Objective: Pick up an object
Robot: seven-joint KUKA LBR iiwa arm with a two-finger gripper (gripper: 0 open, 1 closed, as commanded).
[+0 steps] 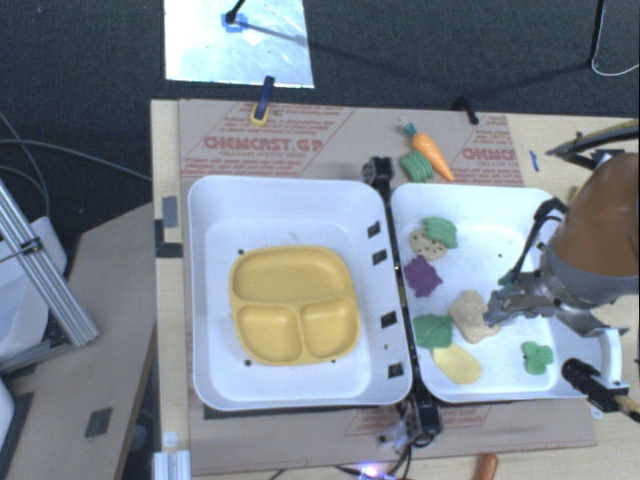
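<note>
In the right white bin [520,200], near its front edge, the grey two-finger gripper [497,309] hovers at the beige toy biscuit [468,314]. Grip unclear, can't tell. Next: close squarely, then lift.

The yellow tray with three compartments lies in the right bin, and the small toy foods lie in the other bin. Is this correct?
Not quite. The camera view shows the yellow tray in the left bin, not the right one. The toy foods, such as the purple piece, lie in the other bin, the right bin.
</note>
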